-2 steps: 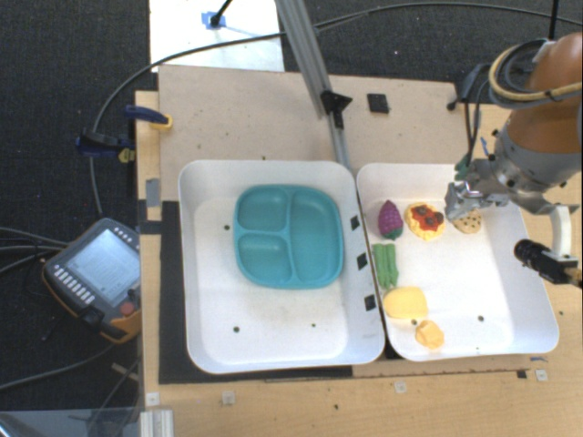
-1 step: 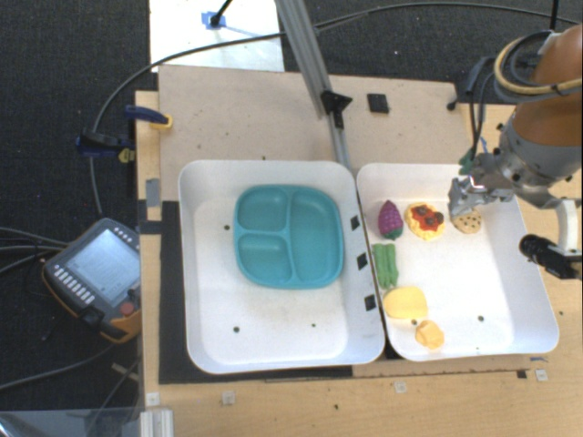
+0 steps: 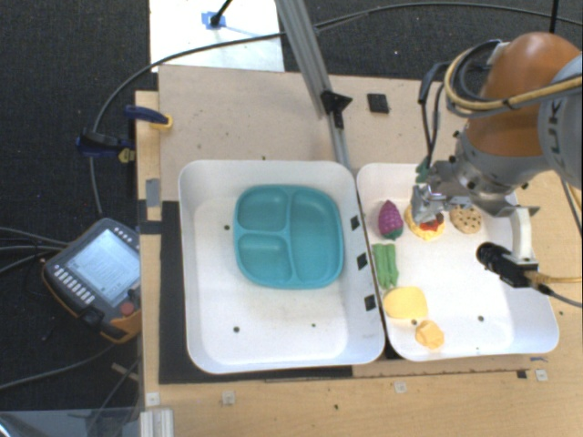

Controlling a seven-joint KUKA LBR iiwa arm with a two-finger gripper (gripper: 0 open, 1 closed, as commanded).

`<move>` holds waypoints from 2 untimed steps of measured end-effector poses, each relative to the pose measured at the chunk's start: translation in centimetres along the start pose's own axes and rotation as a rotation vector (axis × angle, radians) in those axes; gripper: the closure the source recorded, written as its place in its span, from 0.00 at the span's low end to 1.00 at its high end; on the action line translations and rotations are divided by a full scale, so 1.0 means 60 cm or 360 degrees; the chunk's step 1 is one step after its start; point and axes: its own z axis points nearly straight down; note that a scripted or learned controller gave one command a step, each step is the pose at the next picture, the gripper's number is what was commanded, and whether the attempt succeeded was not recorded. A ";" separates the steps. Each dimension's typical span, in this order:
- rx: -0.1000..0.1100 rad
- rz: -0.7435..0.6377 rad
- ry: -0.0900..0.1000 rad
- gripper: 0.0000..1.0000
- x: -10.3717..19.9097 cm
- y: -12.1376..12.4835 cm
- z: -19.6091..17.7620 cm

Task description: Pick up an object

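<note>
Arm (image 3: 533,89) cut off at right edge

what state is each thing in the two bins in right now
teal plate: flat in left bin, compartments bare
purple toy: loose in right bin
green toy: lying loose
yellow toy: lying loose
orange toy: near front wall
cookie: loose beside end effector
end effector: down over a red-yellow toy

1. Even, bright overhead light falls on my bench (image 3: 255,116).
2. The white bins (image 3: 273,335) look slightly washed out, with soft glare.
3. Shadows stay faint and short.
4. Small toys appear soft and low-resolution.
</note>
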 end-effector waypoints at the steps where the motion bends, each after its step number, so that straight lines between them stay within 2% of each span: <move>1: 0.0000 0.0000 0.0000 1.00 0.082 0.017 0.021; 2: -0.0002 -0.0001 0.0001 1.00 0.180 0.027 0.013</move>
